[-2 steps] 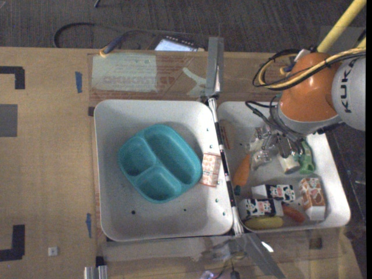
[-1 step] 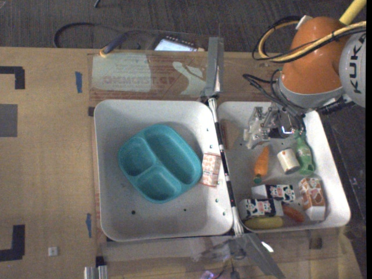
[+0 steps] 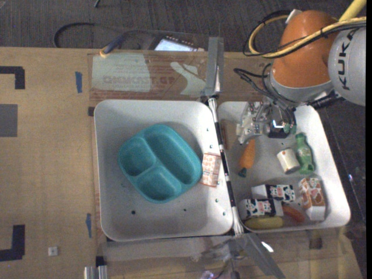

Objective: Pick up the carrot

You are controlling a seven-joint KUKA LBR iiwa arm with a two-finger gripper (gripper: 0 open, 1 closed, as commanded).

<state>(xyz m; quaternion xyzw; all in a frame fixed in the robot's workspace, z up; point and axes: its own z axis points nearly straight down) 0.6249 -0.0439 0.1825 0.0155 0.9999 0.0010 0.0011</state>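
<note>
Hovering over the upper part of the right bin (image 3: 334,173), I am reaching in from the right with my gripper (image 3: 260,122) hanging just above and beside the carrot (image 3: 247,155). The carrot is lying on the bin floor near the left wall, its thick orange end pointing up toward me and its narrow end pointing down. It is not sitting between my fingers, and I cannot tell from this slanted view whether my jaws are parted or pressed together.

Right of the carrot, a small white cup (image 3: 287,160) is lying beside a green bottle (image 3: 303,153). Lower in the same bin, two cow-patterned milk cartons (image 3: 268,198) are sitting close together, with an orange-and-white carton (image 3: 312,195) to their right. A yellow banana (image 3: 264,222) and a red sausage (image 3: 294,213) are resting along the bottom edge.

In the left bin (image 3: 110,173), a teal divided plate (image 3: 159,163) is lying in the middle, and a small red-and-white packet (image 3: 210,170) is leaning by the plate's right rim.
</note>
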